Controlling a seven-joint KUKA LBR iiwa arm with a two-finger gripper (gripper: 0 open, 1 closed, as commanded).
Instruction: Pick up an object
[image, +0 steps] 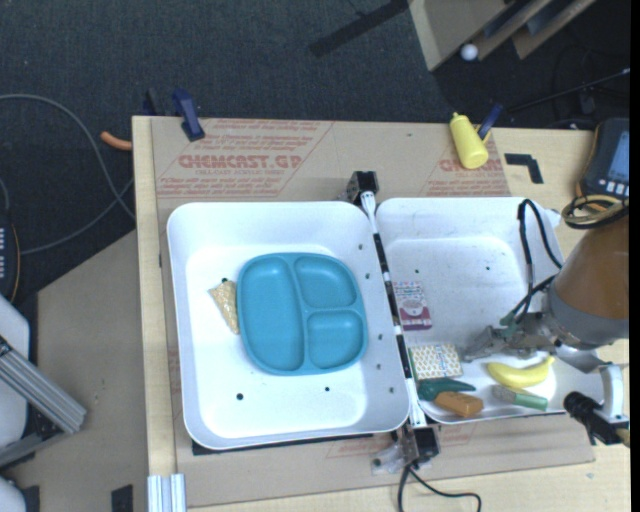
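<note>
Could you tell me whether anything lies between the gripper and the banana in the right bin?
Nothing visible does. The gripper sits low in the right bin, just above-left of the banana, with bare bin floor between them. The patterned card and carrot lie off to the left.

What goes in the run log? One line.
arm: over right bin | gripper: beside banana | grasp: unconfirmed

The tan cardboard-covered bench (300, 150) bears two shallow white plastic bins (190, 300), side by side; behind the bins lies a yellow plastic bottle (467, 141).
</note>
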